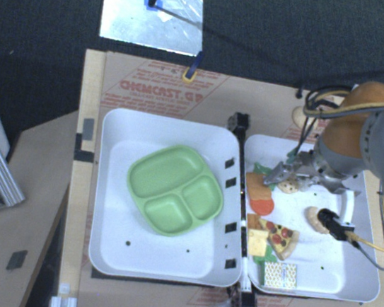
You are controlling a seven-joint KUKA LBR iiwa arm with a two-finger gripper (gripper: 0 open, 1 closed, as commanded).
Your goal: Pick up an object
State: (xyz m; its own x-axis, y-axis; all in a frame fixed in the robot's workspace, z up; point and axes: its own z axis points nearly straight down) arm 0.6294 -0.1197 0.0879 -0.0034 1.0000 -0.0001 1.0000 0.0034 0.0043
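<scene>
With its opening indiscernible, the end effector (277, 175) hovers over crowded toy food at the right bin's (355, 281) far-left corner, where the orange slice (258, 186) beside the red disc (263, 206) risks slipping.

I see two white bins (103, 243) on a tan cardboard sheet (159, 87) printed with red lettering. The left bin holds a pale green divided plate (174, 189). In the right bin I make out an orange slice (258, 188), a red round piece (263, 205), a pizza slice (281, 238) with red dots on yellow, a yellow block (256, 243), and a card (280, 275) with a green-and-white speckled pattern. My arm (367, 132) is grey with an orange band.
</scene>
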